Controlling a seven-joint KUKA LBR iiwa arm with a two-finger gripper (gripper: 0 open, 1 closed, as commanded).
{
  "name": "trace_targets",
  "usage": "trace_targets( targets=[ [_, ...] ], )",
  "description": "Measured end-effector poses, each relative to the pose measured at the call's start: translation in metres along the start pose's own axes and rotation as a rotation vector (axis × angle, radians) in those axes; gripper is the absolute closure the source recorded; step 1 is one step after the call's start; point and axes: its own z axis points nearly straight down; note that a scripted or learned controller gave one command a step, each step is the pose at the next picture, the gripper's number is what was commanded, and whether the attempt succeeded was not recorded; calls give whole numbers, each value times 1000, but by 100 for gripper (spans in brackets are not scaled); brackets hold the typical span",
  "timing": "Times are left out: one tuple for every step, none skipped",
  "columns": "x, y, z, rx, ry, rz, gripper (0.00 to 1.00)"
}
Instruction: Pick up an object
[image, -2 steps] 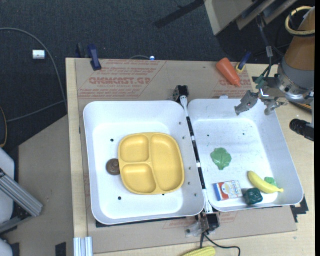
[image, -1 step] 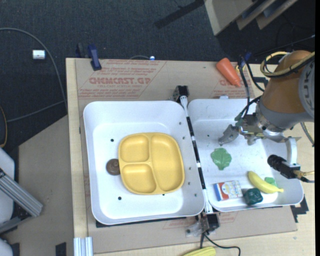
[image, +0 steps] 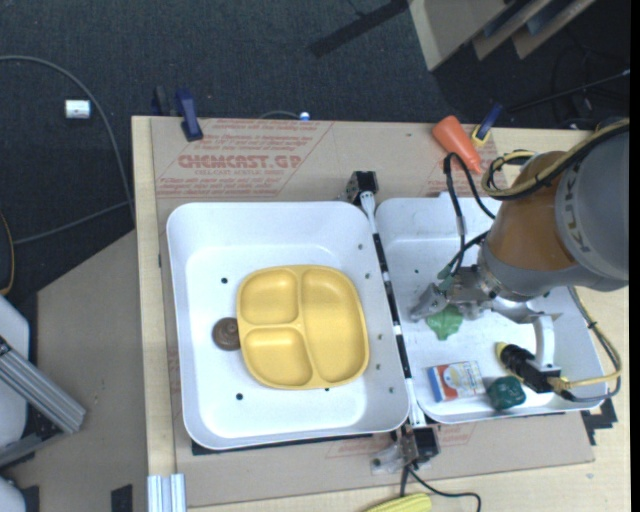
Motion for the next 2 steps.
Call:
trace_targets(
  targets=[
    [-10, 1, 0, -2, -1, 0, 0],
    [-42, 16, 0, -3, -2, 0, 0]
  ],
)
